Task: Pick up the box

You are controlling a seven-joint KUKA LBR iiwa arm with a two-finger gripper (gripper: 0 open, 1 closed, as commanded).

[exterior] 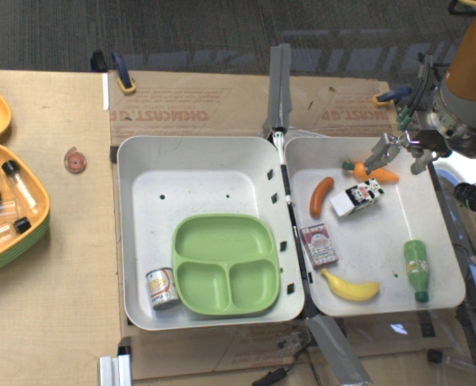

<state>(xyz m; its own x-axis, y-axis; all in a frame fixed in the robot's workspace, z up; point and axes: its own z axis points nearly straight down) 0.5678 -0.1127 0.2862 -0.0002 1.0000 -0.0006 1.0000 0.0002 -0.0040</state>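
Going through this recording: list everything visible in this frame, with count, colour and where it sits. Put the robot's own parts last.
Bins: 2, white, side by side on the bench.
Divided plate: 1, green, left bin, near front.
Can: 1, silver with a red and white label, left bin, front left corner, beside the plate.
Sausage: 1, red-orange, right bin, left of centre.
Carrot: 1, orange, right bin, back, under the gripper.
Box: 1, white with a dark print, right bin, in front of the carrot.
Card pack: 1, maroon, right bin, along the left wall.
Banana: 1, yellow, right bin, front.
Bottle: 1, green, right bin, front right.
Trays: stacked, yellow, far left of bench, holding small vials.
Clamps: 2, blue and yellow, back edge.
Gripper: 1, grey, over the right bin's back.
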